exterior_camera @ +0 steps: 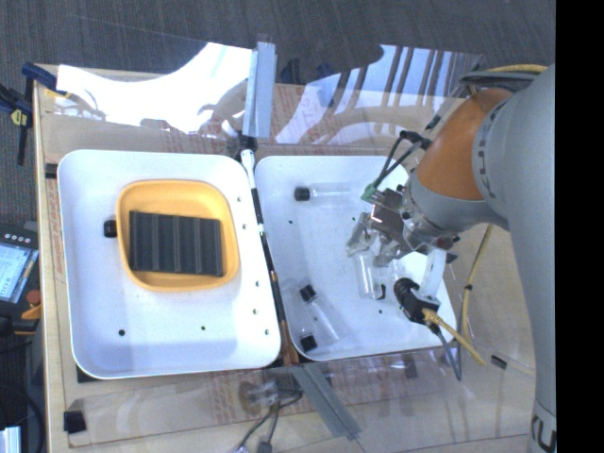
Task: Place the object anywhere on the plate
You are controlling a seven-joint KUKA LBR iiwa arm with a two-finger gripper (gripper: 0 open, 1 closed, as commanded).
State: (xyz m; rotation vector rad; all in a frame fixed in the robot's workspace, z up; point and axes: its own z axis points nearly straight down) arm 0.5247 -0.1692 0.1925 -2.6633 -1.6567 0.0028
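Note:
A yellow plate lies in the left bin, and a black ribbed block rests on its middle. In the right bin lie clear tubes with black caps: one at the back left, one at the front left, one by the front corner. My gripper hangs low over the right half of the right bin. Another clear tube lies just in front of it. I cannot make out anything held in it.
The grey arm with its orange band covers the right bin's right side. Cables and a black connector trail beside the wrist. A clear upright divider stands behind the bins. A small black piece sits left of the plate.

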